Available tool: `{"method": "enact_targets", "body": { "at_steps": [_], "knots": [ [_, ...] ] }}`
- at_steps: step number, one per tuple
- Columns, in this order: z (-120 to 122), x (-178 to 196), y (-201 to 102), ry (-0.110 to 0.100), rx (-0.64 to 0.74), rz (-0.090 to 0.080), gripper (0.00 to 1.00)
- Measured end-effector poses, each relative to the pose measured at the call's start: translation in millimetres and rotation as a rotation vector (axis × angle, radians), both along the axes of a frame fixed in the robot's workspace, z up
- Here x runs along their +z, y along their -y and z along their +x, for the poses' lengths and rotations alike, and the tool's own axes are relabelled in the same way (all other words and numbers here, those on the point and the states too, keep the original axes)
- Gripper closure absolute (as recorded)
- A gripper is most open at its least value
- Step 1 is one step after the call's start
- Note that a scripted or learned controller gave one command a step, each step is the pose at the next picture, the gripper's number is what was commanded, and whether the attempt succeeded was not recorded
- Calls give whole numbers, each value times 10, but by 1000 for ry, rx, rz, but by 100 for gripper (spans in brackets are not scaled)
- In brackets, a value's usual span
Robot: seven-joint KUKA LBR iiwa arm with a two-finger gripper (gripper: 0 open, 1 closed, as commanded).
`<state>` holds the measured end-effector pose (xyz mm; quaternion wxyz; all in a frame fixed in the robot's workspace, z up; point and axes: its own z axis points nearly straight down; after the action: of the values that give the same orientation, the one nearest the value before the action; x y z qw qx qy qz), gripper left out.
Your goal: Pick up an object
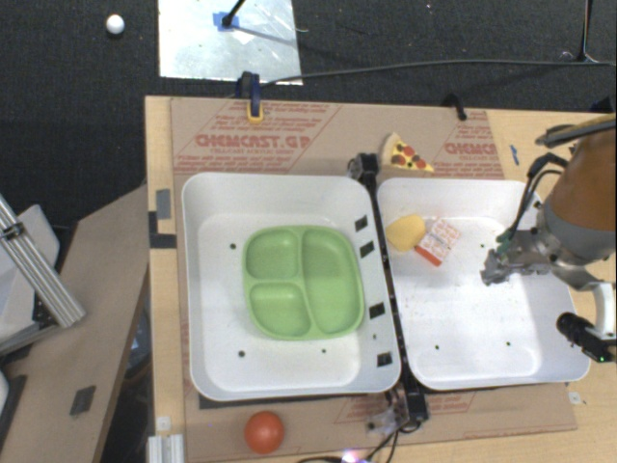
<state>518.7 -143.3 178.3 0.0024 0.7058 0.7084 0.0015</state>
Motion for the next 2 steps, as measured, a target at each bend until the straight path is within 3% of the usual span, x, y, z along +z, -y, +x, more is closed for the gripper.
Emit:
{"method": "enact_targets", "body": {
  "at_steps": [1, 2],
  "knots": [
    [57, 608, -51, 0, 1, 0, 100],
    [72, 932, -49, 0, 1, 0, 100]
  ]
}}
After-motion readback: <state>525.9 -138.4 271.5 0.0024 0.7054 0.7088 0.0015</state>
